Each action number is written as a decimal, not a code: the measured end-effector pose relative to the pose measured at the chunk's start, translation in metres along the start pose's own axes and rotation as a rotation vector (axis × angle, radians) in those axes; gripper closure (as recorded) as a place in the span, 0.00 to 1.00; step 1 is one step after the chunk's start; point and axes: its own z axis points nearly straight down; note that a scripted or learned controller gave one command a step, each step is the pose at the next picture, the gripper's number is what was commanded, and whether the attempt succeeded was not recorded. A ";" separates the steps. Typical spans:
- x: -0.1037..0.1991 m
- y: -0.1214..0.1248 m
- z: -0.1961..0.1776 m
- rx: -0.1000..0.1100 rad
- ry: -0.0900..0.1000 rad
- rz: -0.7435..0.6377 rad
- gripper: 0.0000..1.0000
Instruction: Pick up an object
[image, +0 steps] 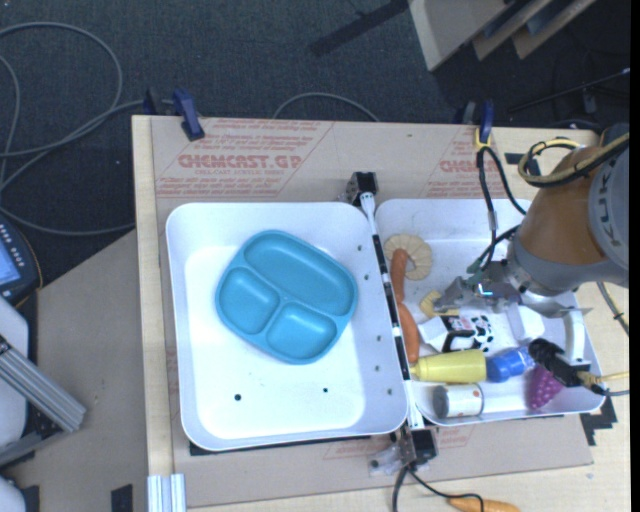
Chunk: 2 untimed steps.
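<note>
The end effector (462, 293) hangs low in the right bin (445, 212), at the middle right of the frame; whether it is apart or together cannot be told. Just below it lie a black-and-white toy (468, 329) and a yellow bottle (452, 368), with a blue object (508, 363) at the bottle's right end. Left of it, two orange sausage-like pieces (402, 275) run along the bin's left wall, beside a tan disc (412, 252). A purple grape cluster (541, 386) sits lower right. The left bin (200, 400) holds a blue divided plate (286, 294).
</note>
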 end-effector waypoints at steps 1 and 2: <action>0.043 -0.020 -0.001 -0.005 -0.008 -0.002 0.00; -0.005 -0.024 0.000 0.000 -0.002 0.000 0.00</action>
